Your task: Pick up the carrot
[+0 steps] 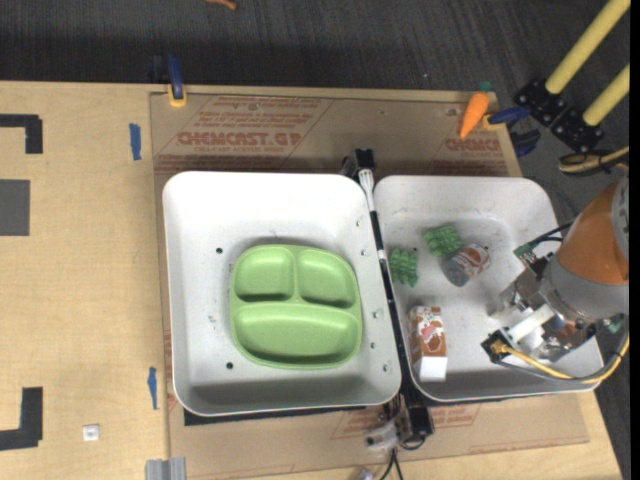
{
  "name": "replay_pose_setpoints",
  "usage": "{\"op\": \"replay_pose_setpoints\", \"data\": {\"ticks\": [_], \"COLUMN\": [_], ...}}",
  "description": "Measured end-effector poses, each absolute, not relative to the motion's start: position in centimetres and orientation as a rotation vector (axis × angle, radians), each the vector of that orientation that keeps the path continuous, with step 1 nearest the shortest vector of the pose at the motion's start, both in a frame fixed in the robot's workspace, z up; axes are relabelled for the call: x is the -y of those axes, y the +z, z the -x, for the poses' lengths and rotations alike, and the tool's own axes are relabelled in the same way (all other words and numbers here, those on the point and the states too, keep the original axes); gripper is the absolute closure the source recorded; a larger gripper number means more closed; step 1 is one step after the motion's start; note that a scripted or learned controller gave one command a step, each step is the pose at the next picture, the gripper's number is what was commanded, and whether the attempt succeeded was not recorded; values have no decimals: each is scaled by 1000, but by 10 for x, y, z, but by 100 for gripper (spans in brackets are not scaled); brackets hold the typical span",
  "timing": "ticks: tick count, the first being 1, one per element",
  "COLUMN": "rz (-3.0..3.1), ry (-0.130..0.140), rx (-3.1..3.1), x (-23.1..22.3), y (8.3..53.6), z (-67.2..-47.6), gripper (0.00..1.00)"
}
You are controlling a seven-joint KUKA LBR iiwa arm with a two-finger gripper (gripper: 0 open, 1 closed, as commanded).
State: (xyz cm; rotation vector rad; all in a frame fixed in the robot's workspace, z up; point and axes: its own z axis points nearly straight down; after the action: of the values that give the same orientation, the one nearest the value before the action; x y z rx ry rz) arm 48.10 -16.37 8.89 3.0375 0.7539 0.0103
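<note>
Pincer [525, 330] sits low in the right bin [470, 193]; whether it is spread or pressed together I cannot tell. Carrot [474, 113] lies outside the bins on the bench [80, 268], toward 11 o'clock from the pincer, its long axis running roughly 1 to 7 o'clock.

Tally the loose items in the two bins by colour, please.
Green: 3, the divided plate and two small leafy pieces
Grey and red: 1, the can
Brown and white: 1, the carton
Total: 5
</note>
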Motion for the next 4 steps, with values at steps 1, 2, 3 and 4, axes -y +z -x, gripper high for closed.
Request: {"op": "replay_pose_setpoints", "data": {"ticks": [1, 2, 3, 4], "rz": [-2649, -2650, -2416, -2276], "ry": [14, 23, 1, 1], "rx": [-1656, -1661, -2008, -2163], "x": [154, 151, 83, 138], "y": [90, 101, 184, 242], "z": [-484, -486, -480, -548], "gripper": [0, 100, 100, 100]}}
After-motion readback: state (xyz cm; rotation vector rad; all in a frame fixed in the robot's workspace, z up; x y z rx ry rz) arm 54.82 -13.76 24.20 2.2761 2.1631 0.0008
